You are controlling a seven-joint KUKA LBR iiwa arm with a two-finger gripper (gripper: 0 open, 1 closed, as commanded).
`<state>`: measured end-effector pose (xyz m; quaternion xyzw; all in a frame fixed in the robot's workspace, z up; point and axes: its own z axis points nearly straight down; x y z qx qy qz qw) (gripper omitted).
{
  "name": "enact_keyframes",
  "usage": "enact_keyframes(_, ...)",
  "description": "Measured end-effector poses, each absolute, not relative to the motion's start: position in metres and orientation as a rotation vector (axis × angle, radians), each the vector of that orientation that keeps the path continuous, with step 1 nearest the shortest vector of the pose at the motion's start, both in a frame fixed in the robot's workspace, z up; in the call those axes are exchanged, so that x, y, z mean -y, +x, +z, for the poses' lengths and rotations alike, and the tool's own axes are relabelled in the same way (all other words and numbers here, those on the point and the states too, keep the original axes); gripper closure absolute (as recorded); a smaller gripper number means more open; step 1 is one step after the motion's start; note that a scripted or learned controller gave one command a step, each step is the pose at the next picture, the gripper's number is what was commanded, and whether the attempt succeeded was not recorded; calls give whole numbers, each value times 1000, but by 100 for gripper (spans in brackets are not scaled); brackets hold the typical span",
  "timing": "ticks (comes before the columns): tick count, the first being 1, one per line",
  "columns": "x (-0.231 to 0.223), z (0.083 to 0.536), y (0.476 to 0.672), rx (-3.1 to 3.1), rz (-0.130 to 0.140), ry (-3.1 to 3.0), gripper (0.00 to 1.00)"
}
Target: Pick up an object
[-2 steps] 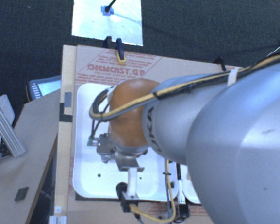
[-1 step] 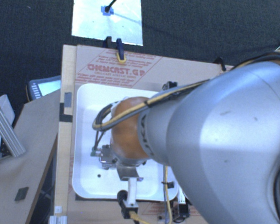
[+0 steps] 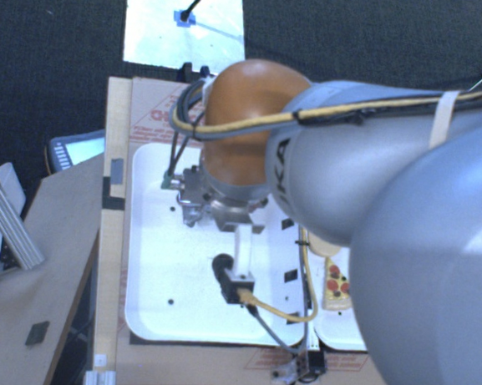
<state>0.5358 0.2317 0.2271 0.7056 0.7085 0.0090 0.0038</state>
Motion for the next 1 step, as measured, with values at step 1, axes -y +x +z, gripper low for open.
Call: enact_keyframes(1, -235, 352, 544, -2223, 24, 2212, 100)
